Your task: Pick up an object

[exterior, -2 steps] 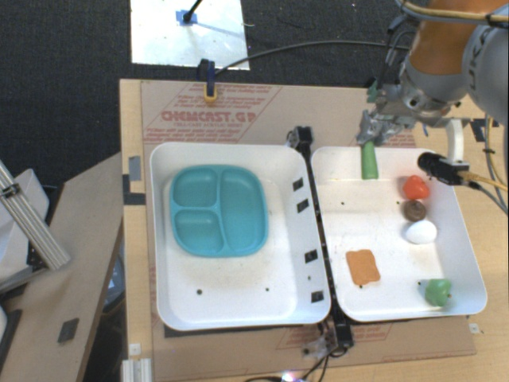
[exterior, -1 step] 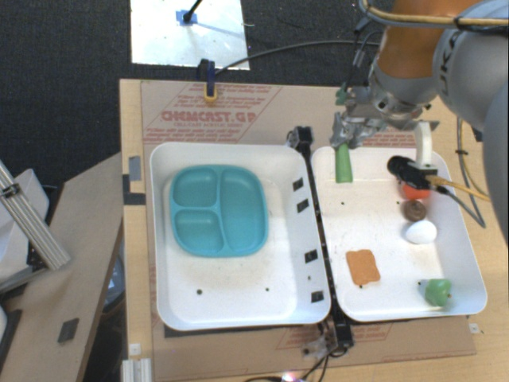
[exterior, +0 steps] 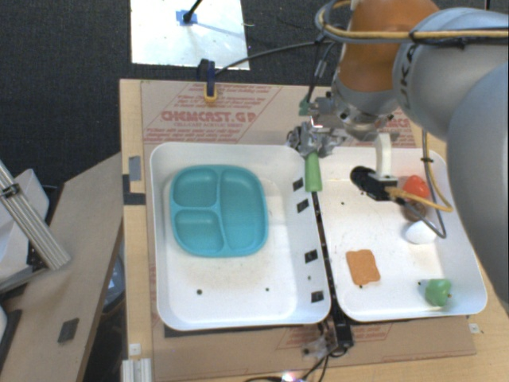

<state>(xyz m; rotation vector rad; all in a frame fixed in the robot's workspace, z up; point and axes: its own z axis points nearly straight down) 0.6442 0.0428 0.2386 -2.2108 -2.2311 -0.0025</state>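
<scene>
A slim green stick [exterior: 313, 173] hangs upright, clamped at its top in the pincer [exterior: 312, 145], above the seam between the two bins. The left bin [exterior: 238, 293] holds a teal tray [exterior: 218, 211]. The surface [exterior: 238, 106] is brown board with red print.

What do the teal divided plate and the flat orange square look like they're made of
The teal divided plate looks like moulded plastic: one even colour, smooth, rounded compartment ridges, a faint sheen. The flat orange square looks matte and slightly speckled, possibly sponge, foam or a toy cracker; the view is too coarse to settle which.
</scene>
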